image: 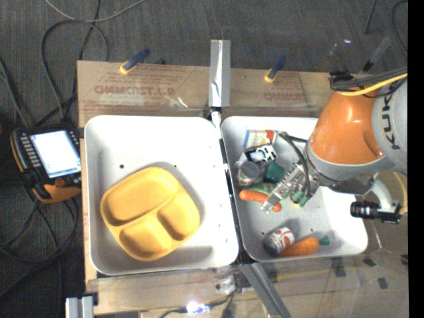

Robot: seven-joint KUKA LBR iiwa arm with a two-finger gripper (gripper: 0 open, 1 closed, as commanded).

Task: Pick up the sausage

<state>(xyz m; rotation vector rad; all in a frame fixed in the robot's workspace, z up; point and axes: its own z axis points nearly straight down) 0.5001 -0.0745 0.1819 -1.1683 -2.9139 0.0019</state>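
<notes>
Sausage: the reddish-orange link lies in the right bin, about mid-bin toward its left wall, long axis running left to right.
Claw: the claw is low over the sausage's right end; its pale fingertips look set at or touching that end, but whether they are spread or closed on it I cannot tell.
Risk, end grip: the tips sit at the end, not the middle; a round link taken there would likely swing or slide out on the lift.
Risk, crowding: a grey can lies just far of the sausage, with a dark green piece beside it; a finger could catch either one or shove it into the link.
Risk, mix-up: a carrot of similar colour lies near the bin's near wall beside a small red can; a poor aim could go there.
Far corner: a labelled can and a black-and-white thing, well clear of the grip.
Left bin: the left bin holds a yellow tray, no obstacle.
Beyond: a tablet sits left of the bins.
</notes>
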